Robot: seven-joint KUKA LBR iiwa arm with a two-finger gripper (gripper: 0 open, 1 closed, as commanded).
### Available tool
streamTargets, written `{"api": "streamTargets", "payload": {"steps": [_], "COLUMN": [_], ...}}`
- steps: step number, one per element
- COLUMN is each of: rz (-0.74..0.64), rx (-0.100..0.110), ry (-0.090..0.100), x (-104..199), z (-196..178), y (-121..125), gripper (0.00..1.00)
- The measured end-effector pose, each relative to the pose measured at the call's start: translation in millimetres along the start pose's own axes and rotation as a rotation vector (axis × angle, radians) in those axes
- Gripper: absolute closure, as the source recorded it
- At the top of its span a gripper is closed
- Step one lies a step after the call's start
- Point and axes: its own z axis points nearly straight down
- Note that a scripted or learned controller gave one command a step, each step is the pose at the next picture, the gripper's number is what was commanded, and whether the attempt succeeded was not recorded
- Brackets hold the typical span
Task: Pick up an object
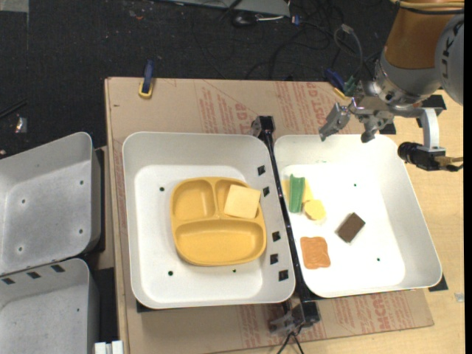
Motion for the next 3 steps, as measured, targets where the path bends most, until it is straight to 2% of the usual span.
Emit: {"api": "streamTargets", "payload": {"steps": [1, 3], "rz": [-0.002, -0.002], "rx": [-0.013, -0.008], "ry": [-0.001, 0.000], "x": [0, 7], "z": [-8, 116], "y": [2, -1], "gripper": [0.00, 0.00]}}
